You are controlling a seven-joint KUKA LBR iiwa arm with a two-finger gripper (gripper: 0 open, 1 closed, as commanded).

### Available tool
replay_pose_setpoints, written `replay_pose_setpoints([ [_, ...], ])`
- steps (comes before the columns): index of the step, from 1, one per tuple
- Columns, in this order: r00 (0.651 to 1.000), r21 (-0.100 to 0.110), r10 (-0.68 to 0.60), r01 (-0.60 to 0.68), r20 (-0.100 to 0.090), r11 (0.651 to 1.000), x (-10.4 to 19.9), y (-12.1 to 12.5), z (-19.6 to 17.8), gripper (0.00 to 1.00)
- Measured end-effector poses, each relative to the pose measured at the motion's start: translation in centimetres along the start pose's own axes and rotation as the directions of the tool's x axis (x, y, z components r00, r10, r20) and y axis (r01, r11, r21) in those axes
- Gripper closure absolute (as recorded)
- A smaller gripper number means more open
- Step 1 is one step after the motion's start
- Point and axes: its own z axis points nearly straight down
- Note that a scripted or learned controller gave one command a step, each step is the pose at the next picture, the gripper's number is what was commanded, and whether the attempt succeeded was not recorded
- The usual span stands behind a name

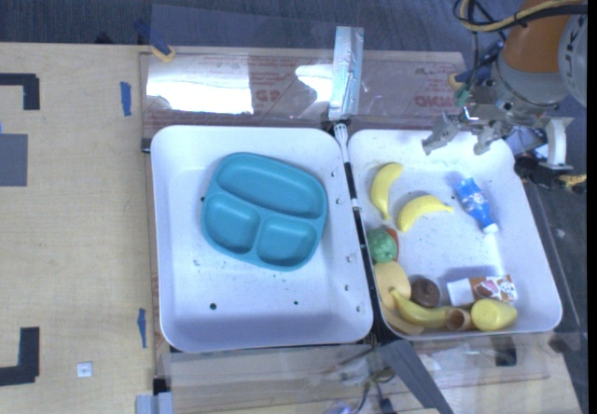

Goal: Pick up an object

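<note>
a blue divided tray (264,210) lies in the left bin (177,300). the right bin (536,258) holds two bananas (386,186) near its left edge and a blue tube (474,202) toward the right edge. above its far right corner, the jaws (462,137) hang spread apart, gripping nothing.

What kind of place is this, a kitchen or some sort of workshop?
Likely a robot test bench, not a kitchen: a cabled arm's gripper hangs over a white bin of toy bananas, beside a blue divided plate.

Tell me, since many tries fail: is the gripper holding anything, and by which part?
Nothing. The gripper hangs open above the right bin's far edge.
</note>
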Motion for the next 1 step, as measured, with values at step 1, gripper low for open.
replay_pose_setpoints([
  [1,0.994,-0.009,-0.108,0.108,-0.005,0.994,-6.06,-2.16,8.78,0.0],
])
